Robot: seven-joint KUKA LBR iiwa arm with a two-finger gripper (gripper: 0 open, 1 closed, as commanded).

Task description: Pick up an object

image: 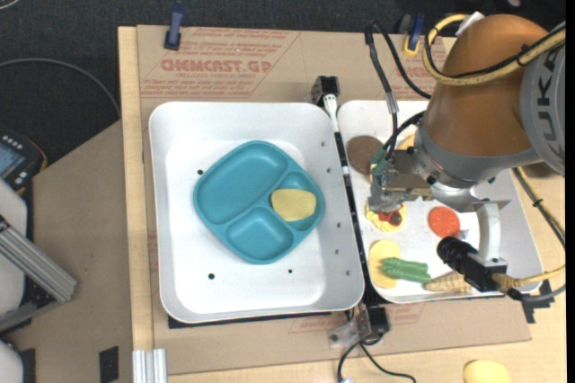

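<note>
My gripper [388,197] hangs low over the left part of the right bin [364,116], right above a small red and yellow item [388,216]. Its tips are hidden among the wrist parts. Close by in the same bin lie a brown round piece [362,153], an orange-red round piece [444,221], a yellow round piece [384,250], a green pod-shaped toy [403,268] and a tan cone-like piece [446,284]. Nothing shows between the gripper's tips.
The left bin [180,264] bears a teal divided plate [256,200] with a pale yellow oval piece [294,204] in its right compartment. The bulky orange and grey arm [485,93] covers the right bin's back half. A yellow thing [485,370] lies off the bench at the bottom right.
</note>
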